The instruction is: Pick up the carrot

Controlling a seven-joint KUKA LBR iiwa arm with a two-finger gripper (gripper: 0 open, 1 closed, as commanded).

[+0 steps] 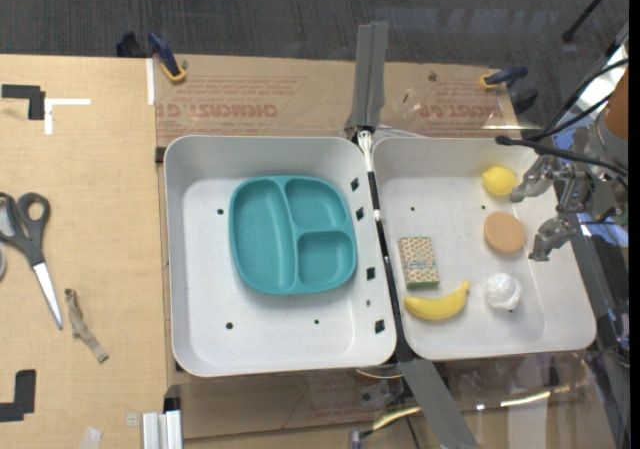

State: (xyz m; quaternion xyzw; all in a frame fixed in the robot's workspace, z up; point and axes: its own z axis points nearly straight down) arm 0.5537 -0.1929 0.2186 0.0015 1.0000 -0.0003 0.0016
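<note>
Reaching in from the right edge of the frame, the arm [592, 189] hangs its jaws over the right-hand bin [560, 332]. They look spread apart, with nothing between them. They stand just beside a round orange-tan piece [504, 233] in the bin's right half.

By colour, that piece is the likeliest candidate for the carrot, though its shape leaves the identification uncertain. The jaws' position next to it suggests the program has chosen it as the target and that a grasp has not yet been made.

The other items in the bin are:
- a lemon [499, 180], close above the round piece
- a white lump [502, 291], below the round piece
- a banana [437, 303], toward the lower middle
- a small patterned sponge block [419, 262], just above the banana

These items lie scattered and loose, apparently to make the arm single one out. The lemon is near enough that a wide approach could nudge it.

The left-hand bin [190, 337] carries a teal divided plate [295, 234], probably set there as a drop-off point. A pair of scissors [32, 242] lies at the far left on the cardboard-topped table [90, 177], well apart from the work.
</note>
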